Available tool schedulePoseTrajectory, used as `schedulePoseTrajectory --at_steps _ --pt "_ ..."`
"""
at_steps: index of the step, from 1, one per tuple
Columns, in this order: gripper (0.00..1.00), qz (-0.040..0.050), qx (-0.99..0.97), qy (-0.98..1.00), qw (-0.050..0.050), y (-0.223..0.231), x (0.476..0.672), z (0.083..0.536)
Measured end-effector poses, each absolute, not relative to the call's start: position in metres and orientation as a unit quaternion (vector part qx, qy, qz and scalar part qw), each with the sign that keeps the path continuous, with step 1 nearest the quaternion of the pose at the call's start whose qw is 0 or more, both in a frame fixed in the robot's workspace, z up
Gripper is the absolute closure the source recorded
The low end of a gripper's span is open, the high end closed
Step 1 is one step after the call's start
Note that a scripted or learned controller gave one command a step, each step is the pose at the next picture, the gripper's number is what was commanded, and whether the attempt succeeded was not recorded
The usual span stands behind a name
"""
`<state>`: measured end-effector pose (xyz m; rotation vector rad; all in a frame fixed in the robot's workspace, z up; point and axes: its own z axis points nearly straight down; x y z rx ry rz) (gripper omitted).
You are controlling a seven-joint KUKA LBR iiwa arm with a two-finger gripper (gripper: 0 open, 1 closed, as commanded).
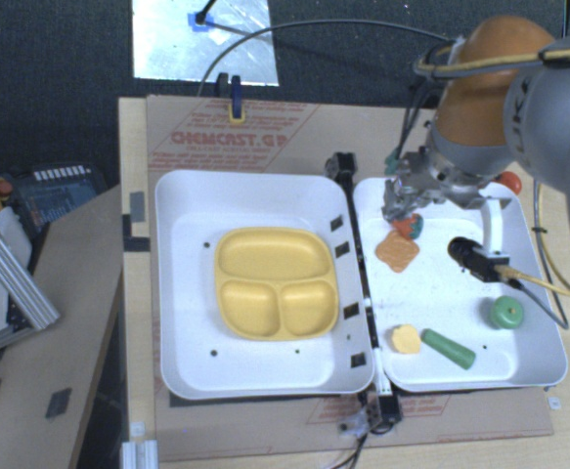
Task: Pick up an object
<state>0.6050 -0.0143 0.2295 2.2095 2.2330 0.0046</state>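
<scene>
gripper [402, 206]: fingertips lost in a dark blur, open or closed not readable
small toy [409, 227]: red and teal, partly covered by the gripper, its shape unclear
red thing [508, 181]: mostly hidden behind the arm
arm [519, 96]: cut off by the right edge
grey device [55, 191]: at left, markings too small to read

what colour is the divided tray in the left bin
Pale yellow; the divided tray shows best in the camera view.

Fixed overhead camera, looking down at a slant on the bench [138, 301]. Both white bins [182, 262] lie in frame; the arm [519, 96] enters from the right.
</scene>
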Motion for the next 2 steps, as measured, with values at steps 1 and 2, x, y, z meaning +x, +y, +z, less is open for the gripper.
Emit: schedulePoseTrajectory --at_steps 1,2 --pt "1.0 0.0021 0.704 0.71 0.0 0.032 0.616 0.237" --pt "1.0 0.0012 0.704 0.71 0.0 0.08 0.631 0.221"
